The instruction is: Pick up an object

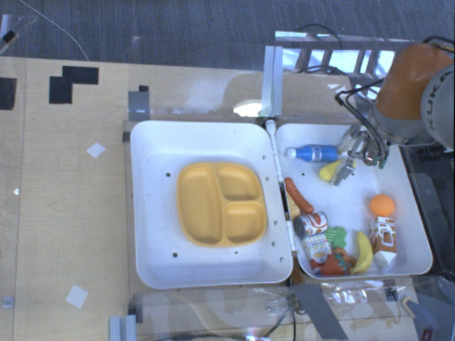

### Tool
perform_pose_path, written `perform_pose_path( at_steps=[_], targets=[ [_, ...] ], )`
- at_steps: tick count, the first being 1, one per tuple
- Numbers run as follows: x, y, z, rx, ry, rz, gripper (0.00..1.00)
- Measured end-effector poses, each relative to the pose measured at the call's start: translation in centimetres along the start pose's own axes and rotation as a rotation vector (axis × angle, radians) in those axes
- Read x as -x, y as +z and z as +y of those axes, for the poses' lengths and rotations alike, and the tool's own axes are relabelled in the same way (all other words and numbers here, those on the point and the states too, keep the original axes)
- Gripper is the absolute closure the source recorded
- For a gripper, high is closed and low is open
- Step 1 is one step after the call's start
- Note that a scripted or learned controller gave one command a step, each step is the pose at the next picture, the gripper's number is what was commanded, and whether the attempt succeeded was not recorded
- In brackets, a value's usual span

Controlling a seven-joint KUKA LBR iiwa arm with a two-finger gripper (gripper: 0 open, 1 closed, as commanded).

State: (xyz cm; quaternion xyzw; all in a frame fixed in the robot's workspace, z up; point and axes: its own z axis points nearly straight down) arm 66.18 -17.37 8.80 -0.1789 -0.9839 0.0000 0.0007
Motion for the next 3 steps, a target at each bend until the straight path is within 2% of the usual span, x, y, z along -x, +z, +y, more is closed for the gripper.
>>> perform_pose_path(
  at_steps=[1, 2, 3],
  targets=[
    [0.4, -1.5, 0.3, 0.003, -0.004, -0.021, 1.00],
    [-0.9, -8.7, 3.3, 0.007, 0.326, -0.015, 1.00],
    [-6.5, -9.8, 10.2, 0.007, 0.615, -0.006, 1.00]
  ],
)
